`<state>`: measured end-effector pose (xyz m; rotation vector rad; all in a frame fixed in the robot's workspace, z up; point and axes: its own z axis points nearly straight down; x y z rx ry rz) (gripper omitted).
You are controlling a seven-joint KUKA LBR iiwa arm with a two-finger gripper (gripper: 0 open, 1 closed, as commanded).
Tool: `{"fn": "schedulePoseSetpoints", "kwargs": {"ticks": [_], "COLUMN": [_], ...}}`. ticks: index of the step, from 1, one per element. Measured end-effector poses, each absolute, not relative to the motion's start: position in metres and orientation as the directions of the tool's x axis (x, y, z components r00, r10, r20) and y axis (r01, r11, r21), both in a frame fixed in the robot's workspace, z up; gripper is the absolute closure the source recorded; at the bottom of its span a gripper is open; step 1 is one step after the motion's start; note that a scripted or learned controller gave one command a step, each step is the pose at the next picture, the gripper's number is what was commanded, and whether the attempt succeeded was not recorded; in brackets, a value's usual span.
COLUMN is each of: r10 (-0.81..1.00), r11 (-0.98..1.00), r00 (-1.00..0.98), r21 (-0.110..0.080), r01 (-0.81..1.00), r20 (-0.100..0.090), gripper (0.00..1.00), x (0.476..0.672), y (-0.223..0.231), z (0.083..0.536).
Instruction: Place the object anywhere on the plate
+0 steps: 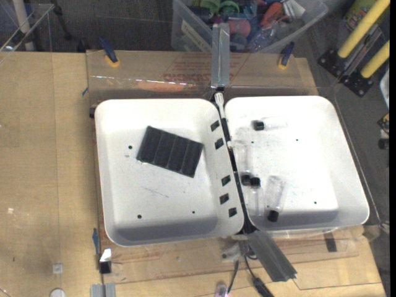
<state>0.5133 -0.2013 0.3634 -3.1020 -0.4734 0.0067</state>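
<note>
wooden bench [43, 166] bears two white bins: left bin [111, 166], right bin [322, 159], touching side by side.

You're looking down on a pale wooden bench [43, 166] under even light. Behind it sits a clear tub [247, 11] of colourful toys — dark floor beyond.

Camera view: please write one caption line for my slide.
Two white bins side by side; a dark ridged plate in the left, small clear black-capped items in the right.

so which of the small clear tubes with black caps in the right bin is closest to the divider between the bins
The small clear black-capped tube lying mid-bin, its cap almost against the central divider. The far tube and the near, slanted tube both lie further right in the white right bin.
</note>
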Motion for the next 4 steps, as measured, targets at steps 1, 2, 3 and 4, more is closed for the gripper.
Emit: {"fn": "schedulePoseSetpoints", "kwargs": {"ticks": [1,2,3,4], "r10": [0.275,0.317,0.203,0.238], "r11": [-0.962,-0.948,-0.979,-0.971], "r00": [0.961,0.948,0.979,0.971], "r21": [-0.004,-0.004,0.0,0.0], "r01": [0.275,0.317,0.203,0.238], "r20": [-0.004,-0.003,-0.001,-0.001], "gripper": [1.0,1.0,1.0,1.0], "x": [0.479,0.48,0.504,0.479], "y": [-0.223,-0.223,-0.223,-0.224], "z": [0.34,0.334,0.34,0.36]}}
